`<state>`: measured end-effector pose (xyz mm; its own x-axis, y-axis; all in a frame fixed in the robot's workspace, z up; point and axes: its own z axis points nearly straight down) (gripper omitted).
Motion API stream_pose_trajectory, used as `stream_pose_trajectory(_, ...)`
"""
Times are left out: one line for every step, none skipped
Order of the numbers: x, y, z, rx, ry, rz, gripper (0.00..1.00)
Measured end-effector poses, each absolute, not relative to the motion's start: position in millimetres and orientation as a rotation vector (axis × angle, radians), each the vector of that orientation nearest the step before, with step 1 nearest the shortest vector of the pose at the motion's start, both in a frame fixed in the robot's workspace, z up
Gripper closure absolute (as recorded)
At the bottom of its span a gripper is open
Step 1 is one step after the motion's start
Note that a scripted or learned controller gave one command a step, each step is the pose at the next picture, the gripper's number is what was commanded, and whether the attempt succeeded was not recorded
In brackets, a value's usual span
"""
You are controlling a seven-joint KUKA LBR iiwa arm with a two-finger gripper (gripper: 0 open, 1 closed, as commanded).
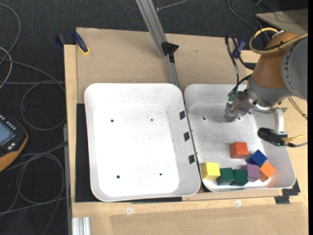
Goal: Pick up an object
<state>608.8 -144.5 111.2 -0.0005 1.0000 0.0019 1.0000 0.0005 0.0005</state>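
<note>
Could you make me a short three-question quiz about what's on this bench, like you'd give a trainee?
1. True or false: all the small coloured blocks lie in the right shallow white bin.
2. Which block lies nearest the two-finger gripper? A) square red-orange block B) square yellow block C) purple block
3. Fill in: the two dark green blocks sit along the bin's ____ edge, between the yellow block and the purple one.

Key
1. True; the left shallow white bin shows just dark specks.
2. A; it sits apart from the others, just below the gripper in the camera view.
3. Near (bottom in the picture).
</note>
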Motion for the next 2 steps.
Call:
stream_pose_trajectory(621.0, -146.4, 165.9, -2.224, -2.228, -0.007, 1.0)
stream_pose_trajectory(622.7, -146.3, 208.3, -2.223, -2.228, -0.006, 1.0)
